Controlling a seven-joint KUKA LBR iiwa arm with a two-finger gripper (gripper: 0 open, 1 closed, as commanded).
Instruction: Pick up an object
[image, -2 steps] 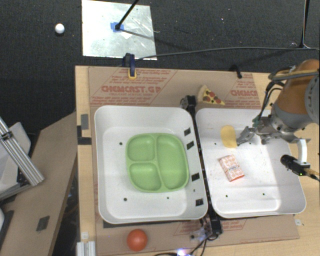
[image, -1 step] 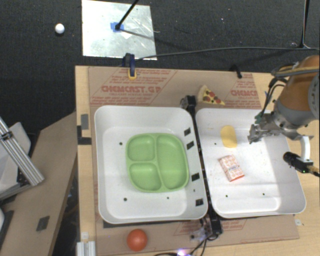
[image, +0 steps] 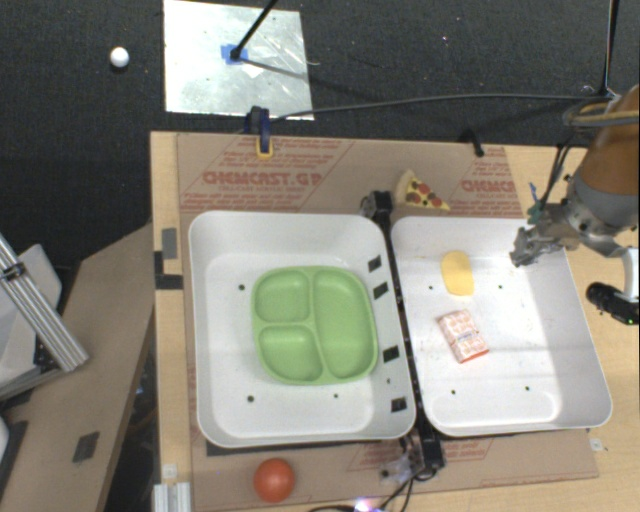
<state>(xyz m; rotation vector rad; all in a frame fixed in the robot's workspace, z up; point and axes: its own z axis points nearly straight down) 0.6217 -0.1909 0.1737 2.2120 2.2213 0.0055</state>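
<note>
Objects lie loose in the right bin, gripper above its far corner

Objects open to a pick are two in the right bin (image: 575, 330). One is a yellow oblong piece (image: 458, 272), lying in the far half of the bin floor. The other is a small red-and-white patterned packet (image: 463, 335), lying flat nearer the camera and just beside the yellow piece, the two apart and not touching. Both rest on the white floor of the bin, toward its left half, with nothing on top of them.

The gripper (image: 524, 248) hangs over the far right part of the same bin, well to the right of the yellow piece. Whether its fingers are apart or together cannot be told: they show as a small dark cluster. Nothing is seen between them. The grey arm (image: 607, 195) reaches in from the right.

The left bin (image: 215, 300) holds a green divided tray (image: 315, 323) with three compartments. On the tabletop (image: 300, 165) beyond the bins lies a toy pizza slice (image: 420, 192), and near the front edge sits a red-orange ball (image: 274, 479).
</note>
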